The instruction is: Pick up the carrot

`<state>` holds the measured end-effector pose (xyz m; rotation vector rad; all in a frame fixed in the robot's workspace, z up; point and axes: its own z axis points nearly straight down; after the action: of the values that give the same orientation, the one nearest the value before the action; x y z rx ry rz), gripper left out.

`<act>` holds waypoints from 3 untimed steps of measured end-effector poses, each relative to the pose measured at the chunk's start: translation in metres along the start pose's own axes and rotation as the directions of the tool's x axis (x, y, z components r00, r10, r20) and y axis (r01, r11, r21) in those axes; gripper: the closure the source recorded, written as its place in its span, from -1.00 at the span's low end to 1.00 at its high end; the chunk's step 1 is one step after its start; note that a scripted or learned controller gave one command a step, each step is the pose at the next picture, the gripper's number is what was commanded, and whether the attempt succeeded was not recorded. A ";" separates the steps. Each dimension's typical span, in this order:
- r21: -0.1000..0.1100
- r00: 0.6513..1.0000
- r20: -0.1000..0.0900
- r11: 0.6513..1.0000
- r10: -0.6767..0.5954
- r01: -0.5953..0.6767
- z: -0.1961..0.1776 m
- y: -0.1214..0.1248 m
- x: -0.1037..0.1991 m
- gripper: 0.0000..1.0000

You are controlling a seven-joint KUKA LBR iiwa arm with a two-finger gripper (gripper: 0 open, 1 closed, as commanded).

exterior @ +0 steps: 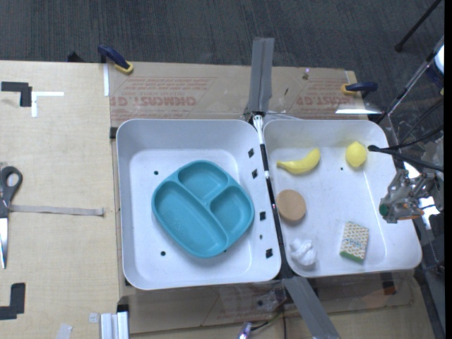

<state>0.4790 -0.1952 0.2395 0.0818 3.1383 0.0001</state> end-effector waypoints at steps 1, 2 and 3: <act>0.000 0.975 0.001 0.975 -0.221 0.221 0.038 -0.001 -0.012 1.00; 0.001 0.913 0.003 0.913 -0.408 0.408 0.013 -0.023 -0.014 1.00; 0.000 0.769 0.003 0.769 -0.640 0.640 0.017 -0.025 -0.018 1.00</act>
<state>0.4962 -0.2212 0.2224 -0.9900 2.9766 0.0007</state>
